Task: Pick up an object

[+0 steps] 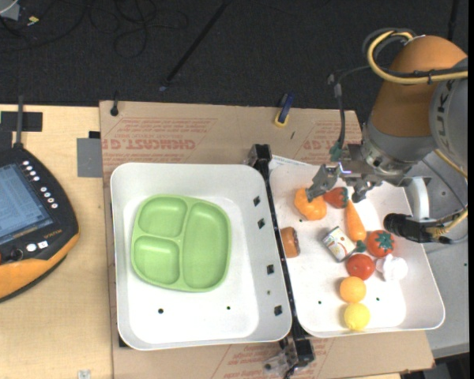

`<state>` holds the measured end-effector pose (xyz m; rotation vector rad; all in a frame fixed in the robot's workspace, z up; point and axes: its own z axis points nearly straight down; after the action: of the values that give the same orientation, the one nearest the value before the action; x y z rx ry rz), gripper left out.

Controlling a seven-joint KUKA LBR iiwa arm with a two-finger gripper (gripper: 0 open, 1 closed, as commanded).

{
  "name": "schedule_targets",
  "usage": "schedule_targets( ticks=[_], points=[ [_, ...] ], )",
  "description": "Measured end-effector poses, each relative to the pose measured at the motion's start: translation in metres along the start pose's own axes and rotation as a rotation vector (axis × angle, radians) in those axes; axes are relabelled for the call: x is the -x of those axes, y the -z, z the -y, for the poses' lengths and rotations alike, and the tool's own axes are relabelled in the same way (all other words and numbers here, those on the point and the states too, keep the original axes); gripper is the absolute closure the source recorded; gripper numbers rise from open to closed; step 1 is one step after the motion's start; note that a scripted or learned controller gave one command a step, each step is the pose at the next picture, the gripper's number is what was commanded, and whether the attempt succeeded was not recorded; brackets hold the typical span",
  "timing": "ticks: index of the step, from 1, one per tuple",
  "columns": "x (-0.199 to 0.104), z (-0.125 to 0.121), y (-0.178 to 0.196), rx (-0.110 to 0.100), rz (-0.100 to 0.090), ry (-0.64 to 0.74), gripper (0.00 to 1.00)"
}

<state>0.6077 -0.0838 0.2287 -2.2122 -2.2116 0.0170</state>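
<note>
fingers (pixel 341 181) spread above right bin (pixel 411 310), cardboard-covered bench (pixel 189 129), dark floor (pixel 182 30)

A green divided plate (pixel 180 242) sits in the left white bin (pixel 126 314) on a cardboard-covered bench (pixel 182 136); a teach pendant (pixel 20 223) lies at far left; black cables (pixel 126 14) trail across the dark floor behind.

The grey arm reaches in from the right, its claw (pixel 341 186) lowered with fingers spread.
</note>
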Motion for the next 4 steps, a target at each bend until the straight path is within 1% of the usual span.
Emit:
schedule_targets(
  ticks=[1,2,3,4],
  points=[
    [0.0,-0.002,0.008,0.013,0.001,0.002,0.0],
    [0.002,-0.01,-0.039,0.01,0.001,0.002,0.0],
    [-0.001,-0.008,-0.083,0.009,0.001,0.002,0.0],
    [-0.004,-0.008,-0.137,0.009,0.0,0.001,0.0]
  ],
)
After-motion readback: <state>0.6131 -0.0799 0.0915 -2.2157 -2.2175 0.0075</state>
